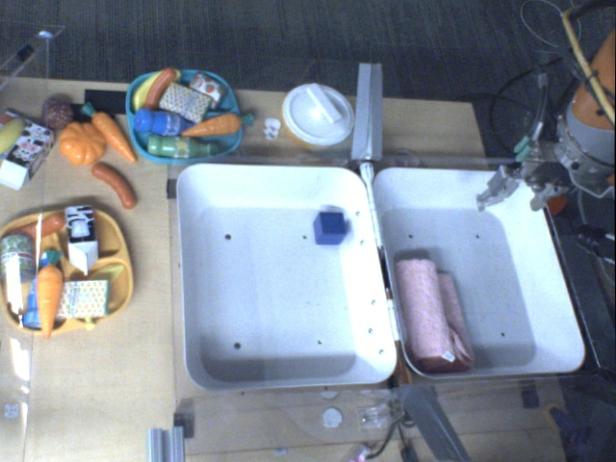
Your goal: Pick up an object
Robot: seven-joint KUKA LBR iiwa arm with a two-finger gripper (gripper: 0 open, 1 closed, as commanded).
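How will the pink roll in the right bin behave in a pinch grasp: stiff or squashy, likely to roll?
The pink roll looks like rolled cloth, so probably soft and light, compressing under the fingers. Its rounded form may roll sideways if nudged. It lies close to the right bin's left wall, which likely crowds a finger there.

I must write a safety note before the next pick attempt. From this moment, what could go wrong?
1. The small blue cube sits alone in the left white bin, across the divider from the end effector; a long reach could clip the bin walls.
2. The pink rolled cloth lies against the right white bin's left wall, so one finger may strike that wall.
3. Soft cloth may slip out.
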